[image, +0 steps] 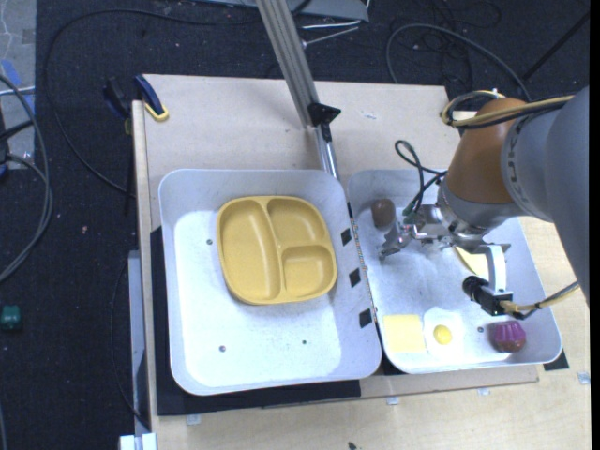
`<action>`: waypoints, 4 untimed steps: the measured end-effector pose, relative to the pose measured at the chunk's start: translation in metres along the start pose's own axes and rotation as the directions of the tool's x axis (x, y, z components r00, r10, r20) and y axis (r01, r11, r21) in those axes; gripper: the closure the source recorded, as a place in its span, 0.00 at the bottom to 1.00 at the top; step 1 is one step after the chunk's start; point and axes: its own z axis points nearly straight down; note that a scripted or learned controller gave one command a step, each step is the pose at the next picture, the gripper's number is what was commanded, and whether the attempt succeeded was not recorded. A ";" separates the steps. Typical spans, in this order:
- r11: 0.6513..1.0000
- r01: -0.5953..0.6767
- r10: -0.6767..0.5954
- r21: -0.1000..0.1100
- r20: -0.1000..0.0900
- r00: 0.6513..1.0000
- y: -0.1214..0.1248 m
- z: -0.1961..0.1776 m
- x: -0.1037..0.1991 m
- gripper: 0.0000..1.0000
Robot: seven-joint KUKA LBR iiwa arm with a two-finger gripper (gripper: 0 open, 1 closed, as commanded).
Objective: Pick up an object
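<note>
arm (534, 157) cut off right, yellow piece (473, 261) half hidden

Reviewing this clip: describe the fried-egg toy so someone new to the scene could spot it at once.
Find the right-hand white bin, the one the arm reaches into. Along its near edge sit three small items; the fried egg is the middle one. It is white with a yellow yolk, between a plain yellow block and a purple piece.

Taking the fried egg (442, 332) in the right bin (412, 279) as landmark: a yellow block (404, 333) touches its left side, a purple object (507, 336) lies near its right, and a brown lump (382, 213) sits well above. Bare floor lies between egg and lump. The arm (497, 167) overhangs the upper right.
</note>
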 end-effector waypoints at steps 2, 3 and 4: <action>1.000 0.003 -0.003 -0.005 0.000 1.000 -0.002 -0.058 0.005 1.00; 1.000 0.002 -0.002 -0.007 0.001 1.000 0.003 -0.118 -0.004 1.00; 1.000 0.003 -0.003 -0.006 0.000 1.000 0.004 -0.166 -0.004 1.00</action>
